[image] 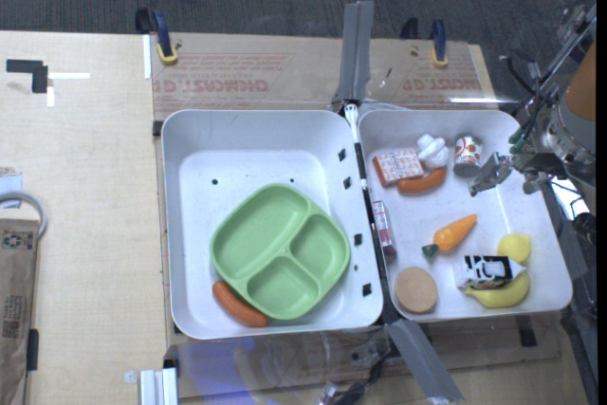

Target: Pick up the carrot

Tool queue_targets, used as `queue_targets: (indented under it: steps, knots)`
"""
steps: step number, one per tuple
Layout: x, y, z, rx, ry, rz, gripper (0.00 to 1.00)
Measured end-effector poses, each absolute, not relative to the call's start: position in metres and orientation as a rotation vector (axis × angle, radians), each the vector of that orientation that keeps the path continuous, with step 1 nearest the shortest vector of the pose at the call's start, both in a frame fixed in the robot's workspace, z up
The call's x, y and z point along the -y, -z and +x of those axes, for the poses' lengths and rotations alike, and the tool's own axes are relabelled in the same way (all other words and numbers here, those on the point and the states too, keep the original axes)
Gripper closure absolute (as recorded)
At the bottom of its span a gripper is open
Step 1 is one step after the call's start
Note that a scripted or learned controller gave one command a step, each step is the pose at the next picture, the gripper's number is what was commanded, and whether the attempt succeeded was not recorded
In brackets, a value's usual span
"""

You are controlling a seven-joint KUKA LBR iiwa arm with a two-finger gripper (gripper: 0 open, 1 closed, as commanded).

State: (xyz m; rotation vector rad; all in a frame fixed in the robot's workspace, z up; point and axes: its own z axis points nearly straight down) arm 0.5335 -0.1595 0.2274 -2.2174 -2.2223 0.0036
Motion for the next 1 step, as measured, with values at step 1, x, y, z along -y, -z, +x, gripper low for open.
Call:
queue_targets:
  steps: [1]
  knots:
    - [0.1595, -0.2274, 0.5335, 2.222, -0.004, -2.217, 0.00]
